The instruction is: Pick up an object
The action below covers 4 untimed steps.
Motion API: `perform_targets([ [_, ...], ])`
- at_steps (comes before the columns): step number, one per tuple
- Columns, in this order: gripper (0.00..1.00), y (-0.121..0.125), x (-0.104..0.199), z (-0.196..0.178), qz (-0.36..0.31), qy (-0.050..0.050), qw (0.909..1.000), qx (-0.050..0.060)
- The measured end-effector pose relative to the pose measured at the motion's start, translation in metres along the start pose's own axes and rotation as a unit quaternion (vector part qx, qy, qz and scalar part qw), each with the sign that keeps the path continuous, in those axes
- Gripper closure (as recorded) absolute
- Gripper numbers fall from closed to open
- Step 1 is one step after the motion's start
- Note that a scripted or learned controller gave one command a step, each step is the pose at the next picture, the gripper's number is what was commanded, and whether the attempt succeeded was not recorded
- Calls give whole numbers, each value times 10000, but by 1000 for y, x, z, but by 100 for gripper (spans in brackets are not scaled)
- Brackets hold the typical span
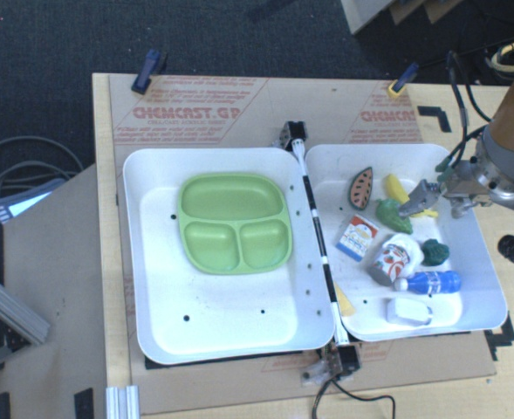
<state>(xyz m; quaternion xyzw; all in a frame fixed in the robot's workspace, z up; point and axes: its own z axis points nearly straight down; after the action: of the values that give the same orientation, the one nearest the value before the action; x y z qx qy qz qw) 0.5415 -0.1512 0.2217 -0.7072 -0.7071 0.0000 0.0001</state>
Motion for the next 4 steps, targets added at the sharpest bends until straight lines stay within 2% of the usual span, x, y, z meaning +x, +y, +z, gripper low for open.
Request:
perform_targets([
  [1, 0, -38, 13, 137, 0, 0, 10000, 0],
  [2, 100, -36, 12, 124, 10, -18, 10000, -42],
  [3, 0, -38, 13, 126, 7, -8, 10000, -20],
  [4, 0, 5, 59, 137, -4, -3, 10000, -9],
])
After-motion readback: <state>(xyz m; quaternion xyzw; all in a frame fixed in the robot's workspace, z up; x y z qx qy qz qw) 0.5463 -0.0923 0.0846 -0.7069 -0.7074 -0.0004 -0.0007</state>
